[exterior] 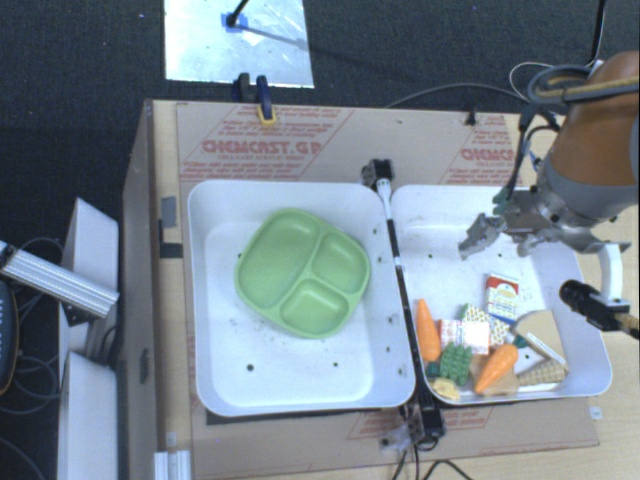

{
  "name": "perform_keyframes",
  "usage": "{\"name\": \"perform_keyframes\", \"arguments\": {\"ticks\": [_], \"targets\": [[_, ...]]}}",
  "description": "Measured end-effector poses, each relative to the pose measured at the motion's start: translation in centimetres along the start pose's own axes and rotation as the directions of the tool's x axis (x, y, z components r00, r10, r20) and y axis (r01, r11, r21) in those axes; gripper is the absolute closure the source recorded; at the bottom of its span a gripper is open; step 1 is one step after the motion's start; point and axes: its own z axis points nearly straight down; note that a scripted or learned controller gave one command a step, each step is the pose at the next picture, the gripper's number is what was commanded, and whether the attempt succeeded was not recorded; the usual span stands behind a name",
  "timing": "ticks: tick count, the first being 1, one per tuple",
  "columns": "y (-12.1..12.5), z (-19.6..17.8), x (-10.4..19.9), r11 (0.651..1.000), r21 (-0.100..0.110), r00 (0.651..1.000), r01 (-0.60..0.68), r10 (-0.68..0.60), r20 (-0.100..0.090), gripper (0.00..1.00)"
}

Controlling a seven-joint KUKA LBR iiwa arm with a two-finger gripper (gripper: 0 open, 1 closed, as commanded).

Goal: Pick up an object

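The right bin (440, 216) holds a heap of toy food in its near corner. In the heap are an orange carrot (427, 329), a second carrot (495, 366), a green bumpy piece (455, 359), a red and white box (502, 296), small patterned cartons (476, 332) and a tan wedge (541, 328). My gripper (484, 232) hangs over the far middle of this bin, above bare floor, up and left of the heap. I see nothing held in it.
A green divided plate (303, 271) lies in the middle of the left bin (215, 213). A black divider (397, 268) runs between the bins. The arm's grey and orange body (590, 148) overhangs the right bin's far right corner.
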Motion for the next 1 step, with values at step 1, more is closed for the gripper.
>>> {"name": "perform_keyframes", "arguments": {"ticks": [1], "targets": [[1.24, 12.71, -6.11, 1.000, 0.006, 1.000, -0.004, 0.004, 0.000, 0.00]]}}
